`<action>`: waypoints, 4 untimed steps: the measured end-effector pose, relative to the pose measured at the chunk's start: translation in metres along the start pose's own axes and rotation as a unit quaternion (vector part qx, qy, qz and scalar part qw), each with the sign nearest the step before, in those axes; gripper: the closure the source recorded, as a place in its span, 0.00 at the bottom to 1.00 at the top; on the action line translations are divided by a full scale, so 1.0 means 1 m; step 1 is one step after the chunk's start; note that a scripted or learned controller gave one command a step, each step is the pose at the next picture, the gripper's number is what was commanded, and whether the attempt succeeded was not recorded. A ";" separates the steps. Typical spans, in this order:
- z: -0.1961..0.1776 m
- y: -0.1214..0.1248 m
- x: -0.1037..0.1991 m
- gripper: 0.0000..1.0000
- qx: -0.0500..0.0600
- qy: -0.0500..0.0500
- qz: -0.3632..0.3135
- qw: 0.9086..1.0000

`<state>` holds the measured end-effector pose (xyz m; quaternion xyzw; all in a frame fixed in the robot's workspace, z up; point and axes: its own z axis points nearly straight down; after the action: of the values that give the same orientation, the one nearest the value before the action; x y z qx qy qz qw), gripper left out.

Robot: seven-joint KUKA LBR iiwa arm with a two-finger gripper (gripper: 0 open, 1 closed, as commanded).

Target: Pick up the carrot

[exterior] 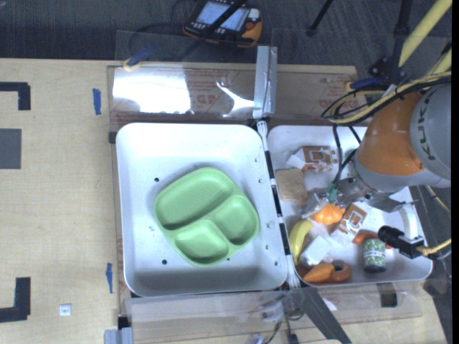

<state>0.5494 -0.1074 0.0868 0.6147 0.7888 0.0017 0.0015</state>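
Over the right bin (423, 267) your arm (391, 145) reaches in from the right, its orange band sitting above the clutter. You see the hand (336, 196) low among the items near the middle of that bin, but whether it is apart or together cannot be told, because the wrist and cables cover it.

You find the carrot (326, 271) at the near edge of the right bin, lying on its side close to the front wall, well apart from the hand. A banana (299, 236) lies just to its left, against the wall shared with the other bin. A white packet (315, 249) sits between the banana and the carrot. A small green can (374, 255) stands to the right of the carrot. An orange fruit (329, 214) rests just below the hand, beside a printed snack packet (351, 219).

You see the left bin (143, 156) holding a green divided plate (206, 214), turned at an angle, with three compartments. Both bins rest on the counter (50, 192).
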 end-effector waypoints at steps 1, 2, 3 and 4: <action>0.000 0.000 -0.001 0.00 -0.001 -0.001 -0.031 1.000; -0.008 0.001 -0.001 1.00 -0.001 -0.001 -0.030 1.000; -0.008 0.001 -0.001 0.00 -0.001 -0.001 -0.030 1.000; -0.016 0.000 -0.002 1.00 0.000 0.000 -0.028 1.000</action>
<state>0.5500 -0.1089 0.1029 0.5923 0.8057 0.0018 0.0019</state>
